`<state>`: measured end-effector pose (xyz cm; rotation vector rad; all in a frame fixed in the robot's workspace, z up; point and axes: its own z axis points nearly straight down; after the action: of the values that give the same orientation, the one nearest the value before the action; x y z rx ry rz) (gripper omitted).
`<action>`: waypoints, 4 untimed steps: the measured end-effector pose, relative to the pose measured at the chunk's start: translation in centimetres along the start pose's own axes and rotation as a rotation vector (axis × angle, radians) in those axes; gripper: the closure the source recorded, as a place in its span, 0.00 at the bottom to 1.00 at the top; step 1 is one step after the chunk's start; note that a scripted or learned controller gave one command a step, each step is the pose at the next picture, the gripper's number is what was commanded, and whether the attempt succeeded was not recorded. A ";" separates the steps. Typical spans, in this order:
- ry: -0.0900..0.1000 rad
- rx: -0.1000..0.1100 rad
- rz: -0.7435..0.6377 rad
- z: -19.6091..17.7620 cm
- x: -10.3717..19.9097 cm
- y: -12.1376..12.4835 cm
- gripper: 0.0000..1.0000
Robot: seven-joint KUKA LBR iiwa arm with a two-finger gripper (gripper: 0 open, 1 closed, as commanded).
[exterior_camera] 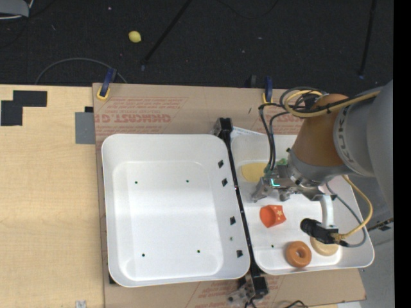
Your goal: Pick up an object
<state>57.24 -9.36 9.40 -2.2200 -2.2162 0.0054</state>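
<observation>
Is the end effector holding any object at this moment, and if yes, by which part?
It cannot be told. The end effector is low in the right bin, near the yellow object and above the red object, with nothing visibly held.

Dark carpet floor (212, 37) with a small yellow ball (134, 36); light wooden benchtop (45, 204) at left

I saw the wooden bench (45, 197) carrying a brown cardboard sheet (167, 108), clipped at its far edge, with 2 white bins (115, 172) side by side on it.
</observation>
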 end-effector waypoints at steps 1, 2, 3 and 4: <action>-0.001 -0.004 -0.001 0.8 0.9 -3.3 0.00; 0.000 -0.003 -0.001 0.8 0.8 -3.3 0.00; 0.000 -0.003 -0.001 0.8 0.8 -3.3 0.00; 0.000 -0.002 0.001 -0.1 0.8 -3.3 1.00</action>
<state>53.92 -8.60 9.48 -2.2218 -2.2164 0.0038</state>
